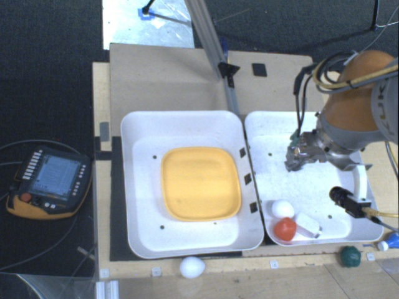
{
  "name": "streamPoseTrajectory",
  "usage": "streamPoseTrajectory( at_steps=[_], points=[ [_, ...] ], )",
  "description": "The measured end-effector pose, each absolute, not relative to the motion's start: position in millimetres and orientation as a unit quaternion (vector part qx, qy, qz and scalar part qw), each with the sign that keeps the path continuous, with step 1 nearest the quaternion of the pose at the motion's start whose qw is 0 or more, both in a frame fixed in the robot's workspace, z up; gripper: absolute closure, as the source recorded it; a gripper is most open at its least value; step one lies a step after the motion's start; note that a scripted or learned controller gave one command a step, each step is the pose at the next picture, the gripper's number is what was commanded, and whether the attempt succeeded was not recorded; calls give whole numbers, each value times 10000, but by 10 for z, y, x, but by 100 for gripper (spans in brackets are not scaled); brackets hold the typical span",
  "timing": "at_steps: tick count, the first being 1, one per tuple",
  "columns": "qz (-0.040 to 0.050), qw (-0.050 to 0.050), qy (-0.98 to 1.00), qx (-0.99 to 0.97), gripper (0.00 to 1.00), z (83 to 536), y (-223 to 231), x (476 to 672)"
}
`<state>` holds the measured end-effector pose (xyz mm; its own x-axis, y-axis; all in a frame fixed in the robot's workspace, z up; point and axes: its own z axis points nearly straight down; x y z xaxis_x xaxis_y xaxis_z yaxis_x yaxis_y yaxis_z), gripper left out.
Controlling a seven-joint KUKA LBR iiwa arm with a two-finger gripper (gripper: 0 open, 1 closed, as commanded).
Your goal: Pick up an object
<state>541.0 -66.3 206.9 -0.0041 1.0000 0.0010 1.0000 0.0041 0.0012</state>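
Dark carpet around bench; two white bins side by side. Left bin point(140, 185) with yellow plate point(201, 182). Right bin point(268, 136) with white ball point(282, 208), red ball point(285, 229), white block point(308, 225) crowded at near edge. Gripper point(298, 157) over right bin's middle, well apart from them — finger state impossible to tell. Red ball likely light, smooth, prone to roll — best pinched across middle, from above.
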Motion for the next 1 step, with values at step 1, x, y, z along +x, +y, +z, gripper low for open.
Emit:
streamPoseTrajectory(
  at_steps=[1],
  points=[
    [7, -1, 7089, 7053, 100, 2039, -120, 5387]
  ],
)
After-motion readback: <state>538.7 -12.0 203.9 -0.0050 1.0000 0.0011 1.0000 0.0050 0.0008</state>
